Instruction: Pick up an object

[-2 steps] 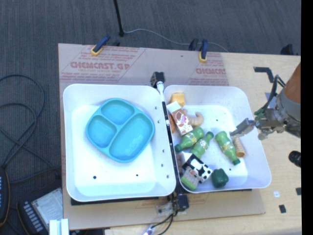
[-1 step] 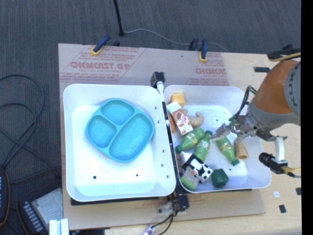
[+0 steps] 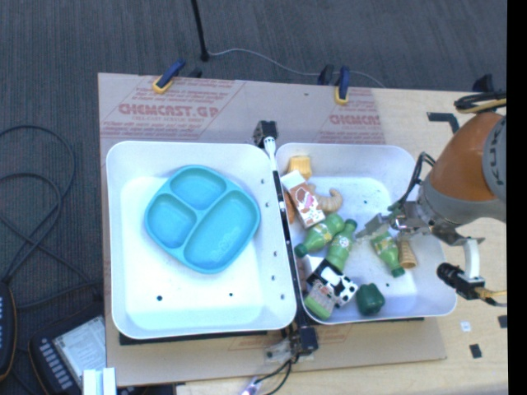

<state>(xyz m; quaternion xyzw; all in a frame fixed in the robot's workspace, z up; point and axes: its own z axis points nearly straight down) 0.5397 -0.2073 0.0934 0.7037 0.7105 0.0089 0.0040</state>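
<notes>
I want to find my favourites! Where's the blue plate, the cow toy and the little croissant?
blue plate (image 3: 202, 218), camera view, on the ridge between its compartments.
cow toy (image 3: 333, 287), camera view, on its black-and-white body.
croissant (image 3: 330, 197), camera view, on its curved middle.

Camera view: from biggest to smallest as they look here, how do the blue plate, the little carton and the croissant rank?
1. Blue plate, by far the largest.
2. Carton.
3. Croissant, smallest.

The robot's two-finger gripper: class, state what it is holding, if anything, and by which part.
It cannot be told. The two-finger gripper sits low in the right-hand shallow white bin, right by a small green bottle, but nothing is clearly seen between its fingers.
</notes>
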